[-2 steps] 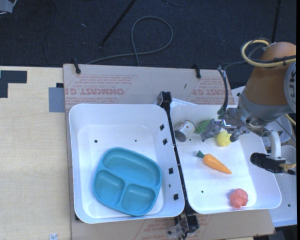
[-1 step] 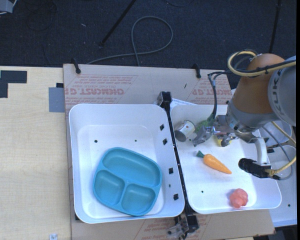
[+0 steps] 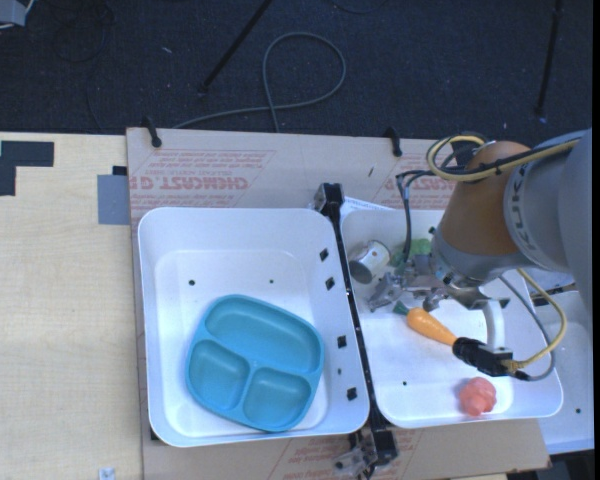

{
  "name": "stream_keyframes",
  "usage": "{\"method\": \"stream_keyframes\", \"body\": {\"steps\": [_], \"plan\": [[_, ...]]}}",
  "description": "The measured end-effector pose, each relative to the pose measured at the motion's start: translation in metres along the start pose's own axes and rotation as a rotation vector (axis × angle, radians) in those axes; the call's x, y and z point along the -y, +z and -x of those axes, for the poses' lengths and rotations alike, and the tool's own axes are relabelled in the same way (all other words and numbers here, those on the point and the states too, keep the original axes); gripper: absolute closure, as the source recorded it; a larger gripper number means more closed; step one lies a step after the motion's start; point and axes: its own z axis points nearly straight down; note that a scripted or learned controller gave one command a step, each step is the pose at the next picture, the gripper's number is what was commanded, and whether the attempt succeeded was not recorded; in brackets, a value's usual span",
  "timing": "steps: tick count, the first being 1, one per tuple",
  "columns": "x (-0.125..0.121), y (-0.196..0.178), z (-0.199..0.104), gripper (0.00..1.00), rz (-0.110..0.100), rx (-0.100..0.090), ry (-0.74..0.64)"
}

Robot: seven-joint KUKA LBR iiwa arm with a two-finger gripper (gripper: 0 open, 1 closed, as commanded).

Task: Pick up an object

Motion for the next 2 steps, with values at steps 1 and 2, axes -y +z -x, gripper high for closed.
{"method": "stream_keyframes", "body": {"steps": [1, 2], "plan": [[0.0, -0.012, 0.002, 1.0, 0.0, 0.0, 0.006], [0.009, -0.067, -0.002, 1.0, 0.007, 0.001, 0.003]]}}
